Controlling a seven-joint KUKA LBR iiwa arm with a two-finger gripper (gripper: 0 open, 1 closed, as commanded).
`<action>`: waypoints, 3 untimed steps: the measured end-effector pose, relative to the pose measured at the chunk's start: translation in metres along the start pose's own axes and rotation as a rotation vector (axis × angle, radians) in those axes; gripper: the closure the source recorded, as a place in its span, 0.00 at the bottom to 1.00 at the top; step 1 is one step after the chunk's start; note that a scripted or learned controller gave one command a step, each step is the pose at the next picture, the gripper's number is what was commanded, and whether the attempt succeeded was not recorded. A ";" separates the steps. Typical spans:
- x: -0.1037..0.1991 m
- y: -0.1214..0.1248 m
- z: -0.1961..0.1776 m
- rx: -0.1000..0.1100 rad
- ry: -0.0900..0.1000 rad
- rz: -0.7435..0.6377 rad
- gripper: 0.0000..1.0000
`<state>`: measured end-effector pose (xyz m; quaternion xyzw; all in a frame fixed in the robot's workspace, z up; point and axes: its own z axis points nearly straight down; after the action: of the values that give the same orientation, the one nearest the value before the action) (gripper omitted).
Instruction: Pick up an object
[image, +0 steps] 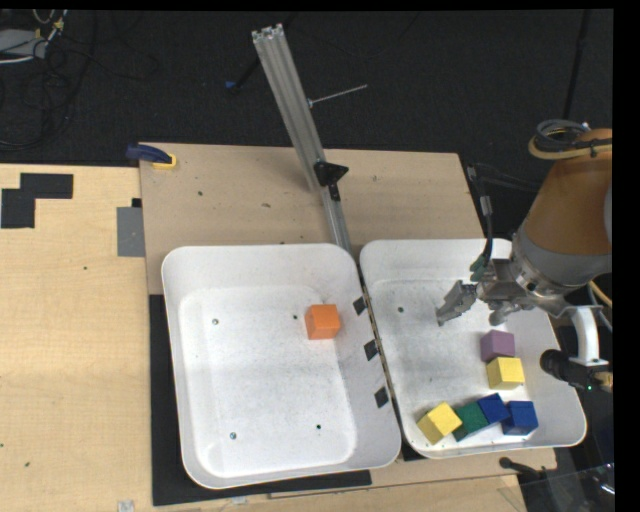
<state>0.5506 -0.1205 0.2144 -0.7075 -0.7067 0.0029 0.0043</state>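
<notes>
The purple block (497, 345) looks the likeliest object for this pick, since it lies in the right bin (420, 262) just beside the end effector (478, 302), on the side nearer the camera. The end effector hangs over the bin floor with its two fingers spread apart and nothing between them, a stance that suits coming down around a block rather than carrying one. A yellow block (505, 372) touches the purple block on its near side, so a descent there would have to avoid nudging both at once. Further toward the bin's near rim from the purple block, another yellow block (438, 421), a green block (471, 418) and two blue blocks (492, 407) (521, 416) sit bunched together, probably too crowded for an easy grip. An orange block (322, 321) lies alone in the left bin (200, 275), well apart from the purple block across the divide between the bins; it stands free but far from the arm (565, 215). No object is lifted yet, so the task seems at its approach stage.
</notes>
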 end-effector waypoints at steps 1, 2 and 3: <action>0.005 -0.004 0.064 0.001 0.000 -0.001 0.00; 0.006 -0.005 0.118 -0.001 0.000 0.000 0.00; 0.004 -0.004 0.105 -0.005 -0.001 0.009 1.00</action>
<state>0.5451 -0.1164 0.1092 -0.7105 -0.7037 0.0015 0.0024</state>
